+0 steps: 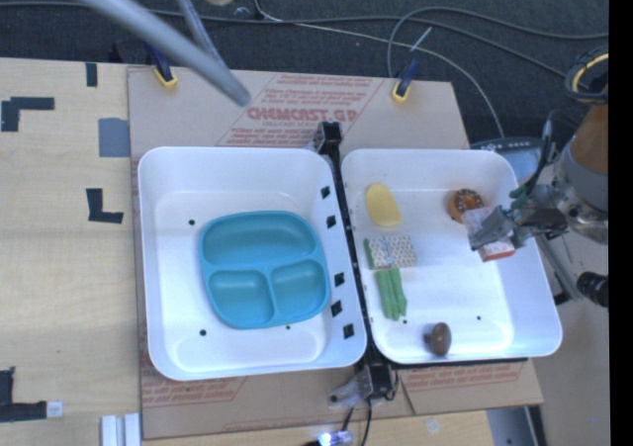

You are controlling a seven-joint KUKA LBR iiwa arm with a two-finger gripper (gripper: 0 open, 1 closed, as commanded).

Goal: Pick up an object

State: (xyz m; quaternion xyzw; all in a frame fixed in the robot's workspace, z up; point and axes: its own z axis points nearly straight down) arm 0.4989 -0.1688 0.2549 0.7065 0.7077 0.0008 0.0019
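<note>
The right bin (524, 335) holds several small objects. A yellow rounded piece (383, 204) lies near its back left, and a brown ring-shaped piece (464, 203) near its back right. A green-patterned flat pad (392, 252) and a green bean-like piece (392, 292) lie along its left side. A brown lump (438, 337) rests near the front. My gripper (492, 233) hangs over the bin's right side, just in front of the brown ring and apart from it. Nothing shows between its tips.
The left bin (158, 236) carries a blue divided plate (264, 268). A black divider (339, 236) runs between the bins. Cables cross the dark floor behind, and a grey bar (148, 29) slants over the back left. The arm's body (584, 187) stands at the right rim.
</note>
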